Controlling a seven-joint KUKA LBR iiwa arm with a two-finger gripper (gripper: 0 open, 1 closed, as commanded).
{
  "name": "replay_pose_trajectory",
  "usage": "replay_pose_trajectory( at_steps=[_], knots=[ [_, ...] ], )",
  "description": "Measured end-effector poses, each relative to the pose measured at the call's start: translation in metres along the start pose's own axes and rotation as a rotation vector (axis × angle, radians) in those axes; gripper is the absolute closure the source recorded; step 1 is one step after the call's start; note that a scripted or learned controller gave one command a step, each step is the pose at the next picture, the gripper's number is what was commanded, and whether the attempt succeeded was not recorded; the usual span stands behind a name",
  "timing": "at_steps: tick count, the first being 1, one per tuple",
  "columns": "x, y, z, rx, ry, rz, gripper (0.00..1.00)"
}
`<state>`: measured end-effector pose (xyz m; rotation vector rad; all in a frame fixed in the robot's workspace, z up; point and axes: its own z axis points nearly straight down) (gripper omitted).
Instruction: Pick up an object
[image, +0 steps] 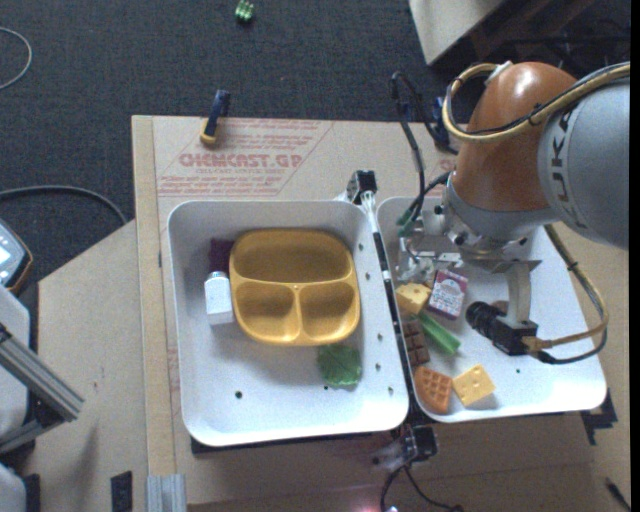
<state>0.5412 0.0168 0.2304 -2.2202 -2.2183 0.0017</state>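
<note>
Dark carpet around a cardboard-topped bench (150, 300), with two shallow white bins side by side on it.

Left bin (190, 400), four things: one yellow divided tray (295, 285) in the middle; one white bottle (218, 298) touching the tray's left edge; one dark purple piece (220, 250) just above the bottle; one green toy (342, 366) below the tray's lower right corner.

Right bin (560, 385), six loose pieces, all towards its left side: one yellow wedge (412, 297), one pink carton (449, 292) just beside it, one green stick (438, 333) lying at a slant, one brown bar (415, 345), one orange waffle (434, 385), one holed cheese block (474, 384).

Over the right bin's upper left, the gripper (425, 258), tucked under the arm's orange wrist band (510, 120), just above the wedge and carton. Cannot tell whether released or clenched; nothing seen grasped.
</note>
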Motion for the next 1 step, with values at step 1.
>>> replay_pose_trajectory(
  at_steps=[1],
  knots=[
    [-0.0051,0.0012,0.0128,0.002,-0.001,0.001,1.0]
  ],
)
